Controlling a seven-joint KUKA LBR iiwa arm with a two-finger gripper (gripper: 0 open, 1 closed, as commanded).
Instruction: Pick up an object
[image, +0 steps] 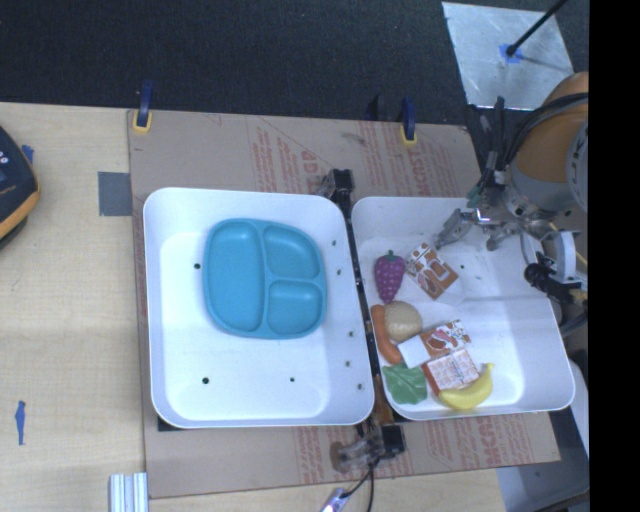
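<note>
The right bin (530, 330) holds several toy foods along its left side: purple grapes (389, 272), a red and white packet (432, 270), a beige potato-like piece (402, 319), an orange carrot (384, 338), a green piece (405, 383), two more red and white packets (446, 338) (453, 370) and a yellow banana (470, 392). My gripper (472, 234) hangs over the bin's far part, up and to the right of the upper packet. It is open, its fingers spread, and nothing sits between them.
The left bin (180, 390) holds a blue divided plate (265, 277). A ridge with screws (356, 300) separates the two bins. A dark and yellow device (12, 190) lies at the bench's left edge. Blue clamps (144, 105) (407, 115) pin the cardboard.
</note>
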